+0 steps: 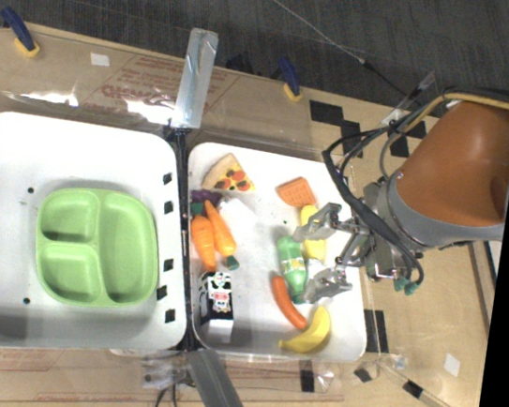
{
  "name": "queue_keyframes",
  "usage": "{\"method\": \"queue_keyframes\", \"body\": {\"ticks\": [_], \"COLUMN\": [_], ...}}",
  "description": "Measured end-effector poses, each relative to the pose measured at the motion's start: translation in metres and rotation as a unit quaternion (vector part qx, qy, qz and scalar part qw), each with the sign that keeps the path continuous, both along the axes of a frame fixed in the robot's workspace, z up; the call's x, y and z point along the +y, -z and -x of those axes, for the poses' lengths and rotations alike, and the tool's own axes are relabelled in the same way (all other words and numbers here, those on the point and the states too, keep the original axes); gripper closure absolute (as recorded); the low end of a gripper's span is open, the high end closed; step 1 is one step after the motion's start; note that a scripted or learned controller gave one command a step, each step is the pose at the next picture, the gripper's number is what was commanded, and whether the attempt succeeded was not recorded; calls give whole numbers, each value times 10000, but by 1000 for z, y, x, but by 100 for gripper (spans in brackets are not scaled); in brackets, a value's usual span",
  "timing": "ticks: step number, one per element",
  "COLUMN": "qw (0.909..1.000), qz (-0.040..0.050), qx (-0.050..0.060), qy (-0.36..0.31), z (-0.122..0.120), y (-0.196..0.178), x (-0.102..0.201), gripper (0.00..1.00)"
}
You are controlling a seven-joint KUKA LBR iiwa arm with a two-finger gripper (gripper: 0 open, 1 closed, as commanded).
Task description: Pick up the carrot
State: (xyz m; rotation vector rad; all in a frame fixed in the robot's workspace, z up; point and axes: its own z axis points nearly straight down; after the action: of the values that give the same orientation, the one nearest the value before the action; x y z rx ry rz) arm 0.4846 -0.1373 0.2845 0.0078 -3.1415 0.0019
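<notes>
Two orange carrots (212, 235) lie side by side against the left wall of the right bin (244, 334), with green stubs at their lower ends. My gripper (323, 253) hovers over the right part of that bin, well to the right of the carrots. Its fingers (324, 218) are spread open with nothing held between them. A green bottle (291, 264) and a yellow piece (312, 239) lie just left of the fingers.
The right bin also holds a pizza slice (230, 176), an orange wedge (297, 193), a slim orange-red vegetable (288, 302), a banana (310, 332) and a small cow-print box (217, 295). A green divided plate (95, 246) sits in the left bin (4, 170).
</notes>
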Motion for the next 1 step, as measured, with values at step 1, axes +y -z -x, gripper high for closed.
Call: {"method": "queue_keyframes", "body": {"ticks": [1], "qw": [9945], "qz": [-12], "qx": [27], "qy": [1044], "z": [-6], "y": [106], "x": [-48], "gripper": [0]}}
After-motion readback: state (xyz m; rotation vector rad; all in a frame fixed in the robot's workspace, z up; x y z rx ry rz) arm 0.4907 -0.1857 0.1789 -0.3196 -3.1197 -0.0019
